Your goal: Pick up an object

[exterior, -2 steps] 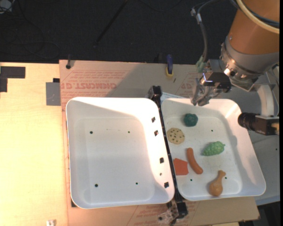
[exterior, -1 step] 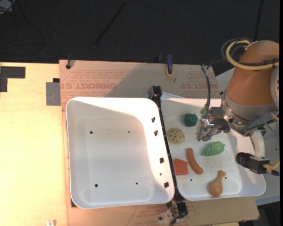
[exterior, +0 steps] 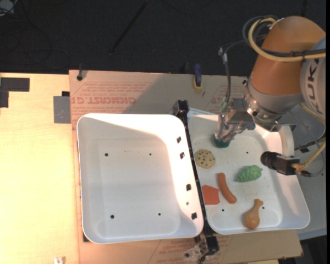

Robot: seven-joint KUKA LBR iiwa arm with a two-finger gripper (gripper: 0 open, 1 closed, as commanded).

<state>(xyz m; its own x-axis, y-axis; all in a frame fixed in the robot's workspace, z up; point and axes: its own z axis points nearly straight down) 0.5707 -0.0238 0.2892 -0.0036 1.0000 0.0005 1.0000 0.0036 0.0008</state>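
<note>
Nearest, at the right bin's (exterior: 297, 213) six o'clock, a drumstick (exterior: 253, 214) lies loose. Beyond it, red wedge (exterior: 210, 194) against the divider, sausage (exterior: 226, 187) beside it; green cluster (exterior: 248, 174) at three o'clock; cookie (exterior: 204, 158) toward nine o'clock. All well apart, so each looks reachable. Farthest, at twelve o'clock, the gripper (exterior: 224, 139) sits low over a small teal object (exterior: 223, 142), touching or nearly so; probably the target. Whether it clamps the piece, cannot tell. Left bin (exterior: 88, 147) sits alongside.
</note>
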